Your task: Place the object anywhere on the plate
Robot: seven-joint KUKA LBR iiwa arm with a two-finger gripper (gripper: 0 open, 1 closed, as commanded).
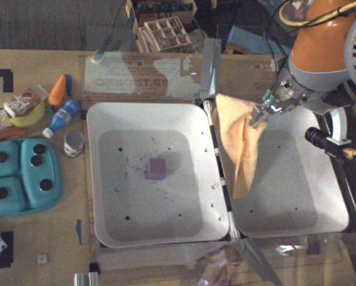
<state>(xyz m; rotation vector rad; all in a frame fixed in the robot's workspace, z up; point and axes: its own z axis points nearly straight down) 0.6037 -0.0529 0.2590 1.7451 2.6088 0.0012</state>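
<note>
Orange-banded arm [324, 40] sits highest, coming in above and right of the left bin [106, 222]. Gripper [256, 119] is down at the top edge of a yellow-orange cloth [237, 151], right of the left bin's upper right corner. Cloth rises to a peak at the gripper tip and touches it. Can't tell if the jaws are apart or together, or if the cloth is actually pinched.

Cloth hangs over the wall shared by the left bin and the right bin [324, 222]; most of it lies inside the right bin, against that wall. Bins touch side by side.

Small purple block [155, 169] lies flat on the left bin's floor, near the middle, well apart from the gripper.

Left of the left bin, on the bench:
- teal compartment tray [20, 174]
- small can [74, 143], upright, just beside the bin's upper left corner
- blue bottle [62, 118], lying down
- carrot [59, 89]
- banana [26, 119]

Behind the left bin:
- clear panel [142, 76]
- wooden box of compartments [166, 31], farther back
</note>
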